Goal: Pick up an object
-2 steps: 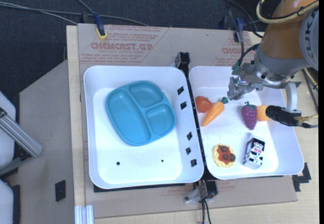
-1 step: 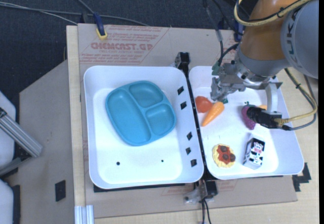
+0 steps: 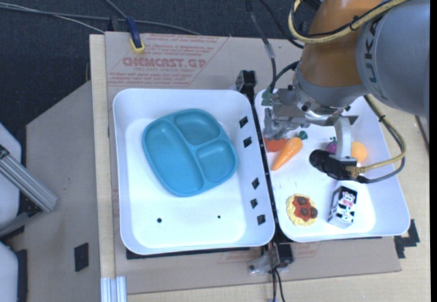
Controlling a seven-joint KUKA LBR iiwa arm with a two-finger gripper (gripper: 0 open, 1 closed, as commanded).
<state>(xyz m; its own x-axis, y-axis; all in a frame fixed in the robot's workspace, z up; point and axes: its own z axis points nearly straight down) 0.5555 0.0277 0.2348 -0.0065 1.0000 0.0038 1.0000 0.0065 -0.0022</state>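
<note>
**Entry: pick task, status.** Not done, as far as I can judge; no obj seen lifted or held.

- **Gripper** (image 3: 280,131): low over left end of right bin (image 3: 389,212), directly above top end of carrot (image 3: 289,150). Can't tell if it's released or clenched, since the wrist blocks my view.
- **Carrot:** orange, lying at a slant on the bin floor, near the divider betw. bins. Likely target, my guess only.
- **Other items, right bin:**
  - Pizza toy (image 3: 301,209) and cow-print block (image 3: 344,206), near each other twd front edge.
  - Orange item (image 3: 358,152) and purple bit (image 3: 332,148) further right, partly covered by robot hardware. Can't ID either.
- **Left bin** (image 3: 123,157): blue divided plate (image 3: 190,151), well apart from gripper.
- **Desk:** cardboard sheet (image 3: 164,61) w/ red print under both bins.
- **Left to do:** secure one item, raise it clear of the bin.
- **Hidden/unclear:**
  - Carrot's top end.
  - Reddish patch beside it under the gripper; can't say if it's a separate obj.
  - Whether gripper touches carrot; can't say.
</note>
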